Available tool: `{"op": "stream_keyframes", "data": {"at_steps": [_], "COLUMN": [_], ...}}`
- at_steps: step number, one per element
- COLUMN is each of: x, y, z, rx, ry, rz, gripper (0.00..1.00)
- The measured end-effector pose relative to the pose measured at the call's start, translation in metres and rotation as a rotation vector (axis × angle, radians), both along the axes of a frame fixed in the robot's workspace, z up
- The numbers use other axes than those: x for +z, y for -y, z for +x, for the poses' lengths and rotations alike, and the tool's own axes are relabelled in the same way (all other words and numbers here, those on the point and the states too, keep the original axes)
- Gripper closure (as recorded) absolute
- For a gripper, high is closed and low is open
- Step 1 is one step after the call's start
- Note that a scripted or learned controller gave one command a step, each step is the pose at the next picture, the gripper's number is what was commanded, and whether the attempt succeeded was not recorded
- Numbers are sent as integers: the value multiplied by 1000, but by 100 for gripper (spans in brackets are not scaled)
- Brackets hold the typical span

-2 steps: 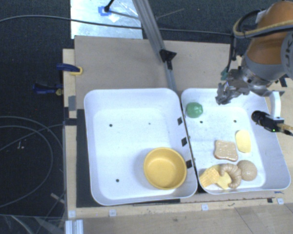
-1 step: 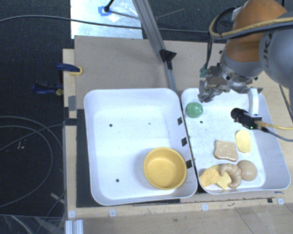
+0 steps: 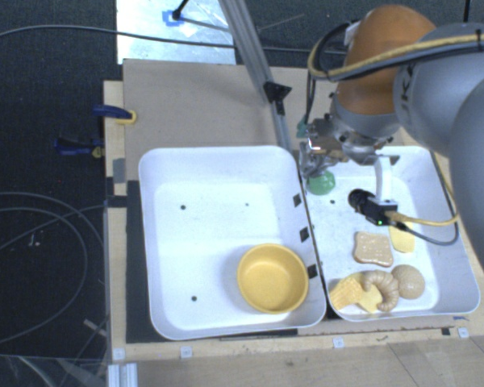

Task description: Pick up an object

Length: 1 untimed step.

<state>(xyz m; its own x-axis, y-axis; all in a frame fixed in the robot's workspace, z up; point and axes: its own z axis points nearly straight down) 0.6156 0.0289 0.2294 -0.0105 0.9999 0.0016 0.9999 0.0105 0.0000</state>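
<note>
Two bins sit side by side on the desk, and the tool (image 3: pixel 313 161) hangs at the right bin's (image 3: pixel 456 297) upper left corner, just above a green piece (image 3: pixel 321 183); I cannot tell how the tool is set. So near the wall, it may clip the rim, or the small piece may slip away.

green object (image 3: pixel 321 183) half hidden under the wrist, jaws' state unclear, arm (image 3: pixel 452 87) cut off at right edge
</note>
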Motion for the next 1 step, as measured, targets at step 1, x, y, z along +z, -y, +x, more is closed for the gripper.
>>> {"op": "stream_keyframes", "data": {"at_steps": [1], "x": [-8], "y": [-49], "z": [-2], "rx": [0], "ry": [0], "rz": [0], "gripper": [100]}}
